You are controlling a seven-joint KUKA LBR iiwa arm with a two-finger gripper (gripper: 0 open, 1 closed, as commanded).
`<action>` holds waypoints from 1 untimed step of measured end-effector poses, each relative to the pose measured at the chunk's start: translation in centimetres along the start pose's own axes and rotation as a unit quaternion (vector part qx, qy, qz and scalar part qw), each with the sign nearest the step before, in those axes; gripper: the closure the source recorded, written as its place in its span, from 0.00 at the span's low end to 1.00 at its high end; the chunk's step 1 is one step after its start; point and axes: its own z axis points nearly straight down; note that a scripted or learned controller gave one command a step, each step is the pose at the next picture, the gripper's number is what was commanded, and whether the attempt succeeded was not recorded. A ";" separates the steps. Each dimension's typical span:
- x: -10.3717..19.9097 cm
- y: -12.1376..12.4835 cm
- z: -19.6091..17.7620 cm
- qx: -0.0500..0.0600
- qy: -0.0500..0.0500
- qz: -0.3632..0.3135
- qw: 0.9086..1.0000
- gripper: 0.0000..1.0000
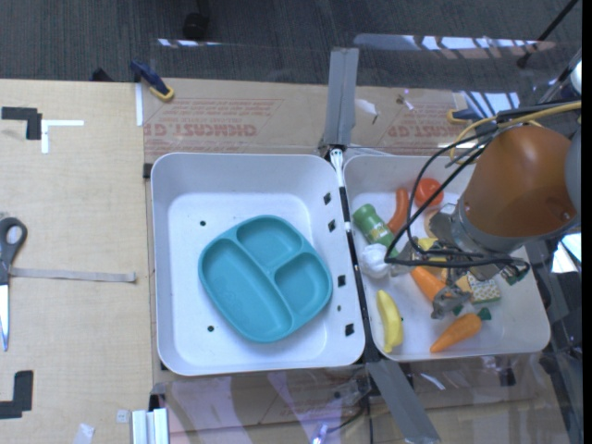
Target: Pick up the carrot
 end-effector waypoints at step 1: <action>-0.2 -0.1 -0.9 0.001 -0.002 0.000 1.000 1.00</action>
